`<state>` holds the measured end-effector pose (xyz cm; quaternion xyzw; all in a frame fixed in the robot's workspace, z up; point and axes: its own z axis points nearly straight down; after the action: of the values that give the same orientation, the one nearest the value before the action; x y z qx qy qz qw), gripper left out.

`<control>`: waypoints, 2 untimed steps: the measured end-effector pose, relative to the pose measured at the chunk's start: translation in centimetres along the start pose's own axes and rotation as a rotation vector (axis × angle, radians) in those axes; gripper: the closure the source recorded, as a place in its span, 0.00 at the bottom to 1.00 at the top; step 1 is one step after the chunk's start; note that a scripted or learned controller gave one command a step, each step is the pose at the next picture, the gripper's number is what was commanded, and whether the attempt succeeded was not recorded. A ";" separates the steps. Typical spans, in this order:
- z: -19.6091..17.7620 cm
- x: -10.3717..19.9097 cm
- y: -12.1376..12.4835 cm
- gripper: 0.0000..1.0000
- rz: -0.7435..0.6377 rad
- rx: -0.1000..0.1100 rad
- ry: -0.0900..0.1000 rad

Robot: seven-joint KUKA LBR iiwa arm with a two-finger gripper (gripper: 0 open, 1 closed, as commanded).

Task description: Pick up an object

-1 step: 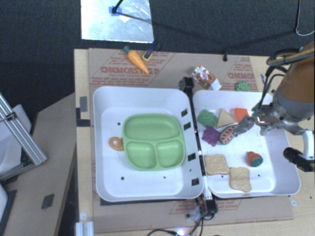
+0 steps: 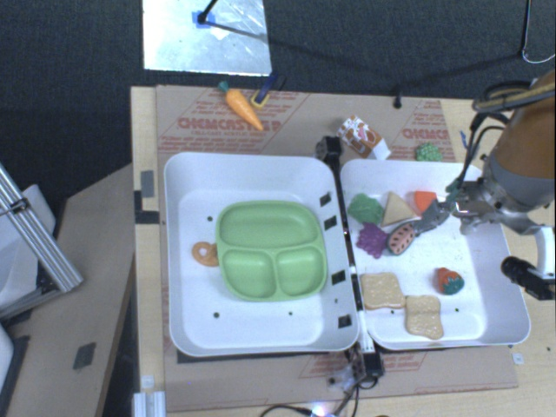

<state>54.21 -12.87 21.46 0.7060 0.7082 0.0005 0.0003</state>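
My gripper [image 2: 432, 219] hangs low over the right bin [image 2: 508, 318], reaching in from the right. Its tip is beside a red oval slice [image 2: 402, 238] and just below an orange piece [image 2: 423, 201]. Whether it touches either one is unclear. Close by lie a tan wedge [image 2: 398, 208], a green leafy piece [image 2: 365, 208] and a purple grape bunch [image 2: 372, 240]. Two toast slices [image 2: 381, 290] [image 2: 424, 315] rest near the bin's front, with a small red and green item [image 2: 448, 280] to their right.
The left bin [image 2: 187, 189] holds a green divided plate [image 2: 269, 248] and a small orange ring [image 2: 205, 254]. Behind the bins, on the cardboard, lie a toy carrot [image 2: 243, 107], a small patterned packet [image 2: 360, 136] and a green bit [image 2: 427, 152].
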 end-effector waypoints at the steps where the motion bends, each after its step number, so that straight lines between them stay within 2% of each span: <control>1: 4.8 0.9 -0.3 0.00 0.002 0.001 0.000; 2: 9.4 0.3 0.2 0.00 0.002 0.003 0.000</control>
<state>54.46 -12.61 12.05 0.7067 0.7075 -0.0004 -0.0008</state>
